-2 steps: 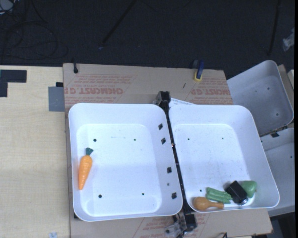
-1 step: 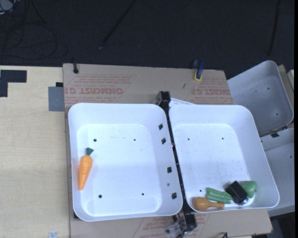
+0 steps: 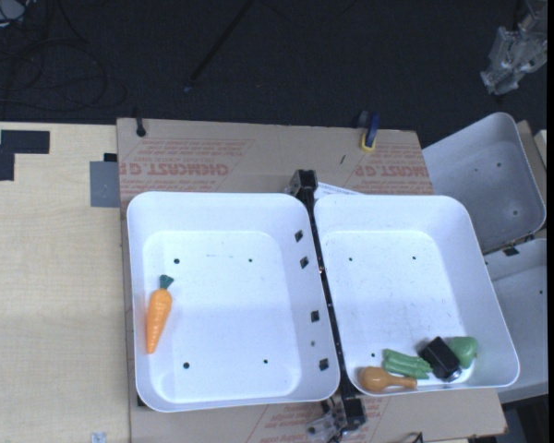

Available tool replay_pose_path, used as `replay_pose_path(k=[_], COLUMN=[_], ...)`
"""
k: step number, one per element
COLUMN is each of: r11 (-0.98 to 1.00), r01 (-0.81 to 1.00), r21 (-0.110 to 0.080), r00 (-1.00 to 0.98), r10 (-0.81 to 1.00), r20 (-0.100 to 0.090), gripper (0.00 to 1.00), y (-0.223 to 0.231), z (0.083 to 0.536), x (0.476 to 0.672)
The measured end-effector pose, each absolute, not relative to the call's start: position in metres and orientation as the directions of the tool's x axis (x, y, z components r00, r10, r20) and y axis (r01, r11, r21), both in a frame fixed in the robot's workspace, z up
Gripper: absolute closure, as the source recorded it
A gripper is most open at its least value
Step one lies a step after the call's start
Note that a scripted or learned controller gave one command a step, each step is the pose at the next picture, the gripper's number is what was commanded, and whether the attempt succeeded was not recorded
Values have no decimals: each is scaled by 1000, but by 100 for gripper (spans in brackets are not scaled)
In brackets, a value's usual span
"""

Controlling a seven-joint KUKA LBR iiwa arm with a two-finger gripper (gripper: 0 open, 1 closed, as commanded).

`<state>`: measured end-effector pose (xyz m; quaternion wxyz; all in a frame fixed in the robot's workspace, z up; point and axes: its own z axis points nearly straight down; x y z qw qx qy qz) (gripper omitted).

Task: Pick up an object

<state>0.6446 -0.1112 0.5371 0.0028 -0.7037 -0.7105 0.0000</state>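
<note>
Camera view, from above at a slant.

- The gripper [image 3: 515,52] hangs at the far right, above the dark floor and well away from both bins. It is a pale, blurred shape; cannot tell whether it is wide or narrow. Nothing is visibly held.
- The left bin [image 3: 212,212] holds a toy carrot [image 3: 157,314] near its left wall. The long axis runs nearly far-to-near with a slight tilt. The green top points to the far side and leans a little right; the orange tip points to the near edge.
- The right bin [image 3: 397,218] has a cluster in its near right corner.
  - A green pod-shaped toy [image 3: 404,364] lies roughly left-to-right.
  - A black block [image 3: 440,358] sits just beside the pod's right end and looks to be touching it.
  - A rounder green toy [image 3: 465,347] lies just past the block, by the bin's right wall.
  - An orange-yellow pear-shaped toy [image 3: 384,379] lies against the near wall, fat end left and thin neck pointing right.
- Both bins rest on a brown cardboard sheet [image 3: 258,160]. Its red print is upside down from here and reads "CHEMCAST GP"; a second "GP" shows further right. There is more red lettering at the near edge, too cut off to read.
- A blue and yellow clamp [image 3: 369,133] grips the sheet's far edge.
- A black clip [image 3: 302,182] sits where the bins meet.
- A pale wooden bench top [image 3: 46,284] lies to the left.
</note>
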Motion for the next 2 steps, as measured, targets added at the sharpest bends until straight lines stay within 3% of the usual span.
replay_pose_path(k=[1,2], r11=[12,2], r01=[1000,1000], r21=[-5,-21], r00=[-12,-2], r10=[1000,1000], r20=[4,0], gripper=[100,100], y=[-3,20], z=[537,368], x=[644,606])
